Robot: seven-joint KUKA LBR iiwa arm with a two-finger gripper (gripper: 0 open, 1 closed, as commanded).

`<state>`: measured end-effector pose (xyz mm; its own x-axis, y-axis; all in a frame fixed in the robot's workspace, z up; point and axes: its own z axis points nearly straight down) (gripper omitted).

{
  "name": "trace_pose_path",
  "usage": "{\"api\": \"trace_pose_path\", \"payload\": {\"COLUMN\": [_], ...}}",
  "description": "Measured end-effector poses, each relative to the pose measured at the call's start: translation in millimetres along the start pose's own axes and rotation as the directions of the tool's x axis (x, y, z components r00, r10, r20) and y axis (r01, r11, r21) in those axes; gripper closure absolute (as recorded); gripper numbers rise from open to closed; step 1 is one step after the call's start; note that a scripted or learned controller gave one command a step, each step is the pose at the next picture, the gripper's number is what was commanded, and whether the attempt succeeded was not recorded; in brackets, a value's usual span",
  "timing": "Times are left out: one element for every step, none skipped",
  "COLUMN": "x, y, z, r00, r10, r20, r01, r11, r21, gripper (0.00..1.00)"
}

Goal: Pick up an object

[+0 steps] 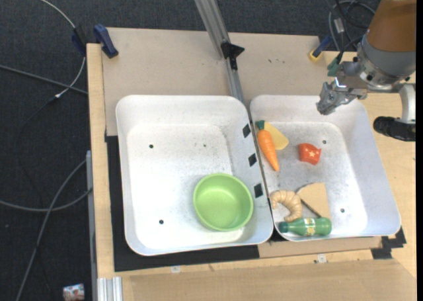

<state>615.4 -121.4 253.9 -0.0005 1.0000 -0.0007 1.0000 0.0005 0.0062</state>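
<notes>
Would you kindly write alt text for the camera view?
The gripper hovers over the right bin's far rim; inside lie a carrot, red pepper, green bottle and other toy foods. A green bowl sits in the left bin.

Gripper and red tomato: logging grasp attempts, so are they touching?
Apart. The camera view shows the gripper above the right bin's far rim, with bare white floor between it and the tomato.
</notes>
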Motion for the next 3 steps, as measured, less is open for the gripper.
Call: {"api": "trace_pose_path", "payload": {"x": [0.0,44.1,92.2], "y": [0.6,-11.8,-30.1], "z": [-21.5,-22.5,-24.4], "r00": [1.0,1.0,1.0], "r10": [0.0,-0.003,-0.003], "r20": [0.0,-0.002,-0.002], "r01": [0.0,0.003,0.003], "r11": [1.0,1.0,1.0], "r21": [0.004,0.006,0.005], "gripper": [1.0,1.0,1.0]}}
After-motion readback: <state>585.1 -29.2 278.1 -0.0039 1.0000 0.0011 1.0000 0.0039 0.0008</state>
